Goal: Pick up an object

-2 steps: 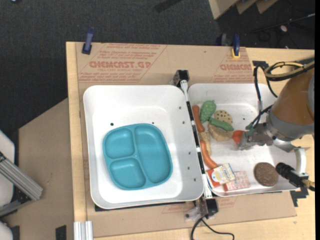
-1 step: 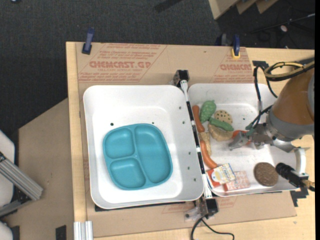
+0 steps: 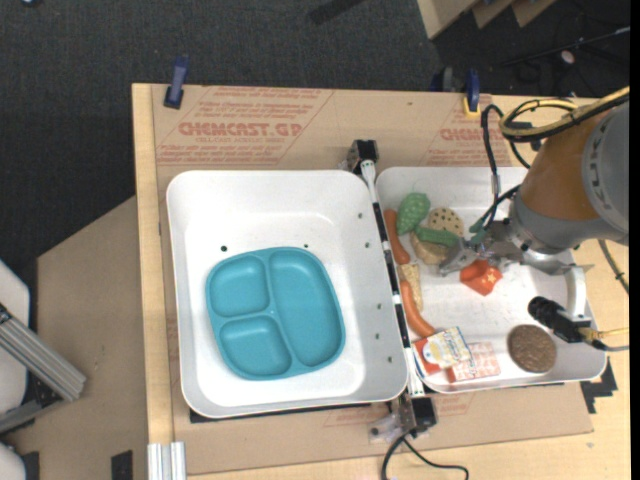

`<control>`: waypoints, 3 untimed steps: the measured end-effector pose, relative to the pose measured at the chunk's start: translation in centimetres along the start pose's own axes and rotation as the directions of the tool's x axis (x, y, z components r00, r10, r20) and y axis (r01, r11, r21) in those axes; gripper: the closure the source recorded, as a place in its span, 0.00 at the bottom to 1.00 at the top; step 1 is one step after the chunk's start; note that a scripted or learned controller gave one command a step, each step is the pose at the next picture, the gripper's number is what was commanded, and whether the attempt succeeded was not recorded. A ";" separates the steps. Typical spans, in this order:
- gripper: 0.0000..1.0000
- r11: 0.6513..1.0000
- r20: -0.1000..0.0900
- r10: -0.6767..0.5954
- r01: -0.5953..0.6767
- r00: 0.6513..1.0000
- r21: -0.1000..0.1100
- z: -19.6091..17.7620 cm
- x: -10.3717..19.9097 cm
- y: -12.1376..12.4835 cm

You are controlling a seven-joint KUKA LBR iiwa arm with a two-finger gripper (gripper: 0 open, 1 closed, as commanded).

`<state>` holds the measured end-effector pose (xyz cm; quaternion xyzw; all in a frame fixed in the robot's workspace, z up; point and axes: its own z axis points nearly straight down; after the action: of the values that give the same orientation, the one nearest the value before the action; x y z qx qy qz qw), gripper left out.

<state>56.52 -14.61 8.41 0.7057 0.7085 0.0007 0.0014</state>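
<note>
Teal tray (image 3: 275, 311) sits alone in left bin (image 3: 190, 208), well left of end effector (image 3: 480, 258), likely the drop spot. Food toys lie just left of it. Red piece (image 3: 480, 278) touches its tip; can't tell grip or opening. Brown disc (image 3: 531, 349) lies below-right.

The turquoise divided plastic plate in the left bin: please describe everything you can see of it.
The turquoise divided plastic plate is a rounded rectangle with three compartments: one long one on its right side and two smaller ones on its left. It looks smooth, matte and clean. It lies flat, slightly rotated, on the floor of the left white bin, toward the near edge. Only the bin touches it.
</note>
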 end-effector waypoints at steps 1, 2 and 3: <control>1.00 1.000 0.001 0.002 -0.002 1.000 0.000 -1.1 -0.1 -0.1; 1.00 1.000 -0.004 0.004 -0.004 1.000 0.008 0.0 2.7 -3.5; 0.00 1.000 -0.002 0.004 -0.004 1.000 0.004 0.0 2.5 -3.3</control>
<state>53.18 -12.08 8.44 0.7071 0.7071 -0.0002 -0.0007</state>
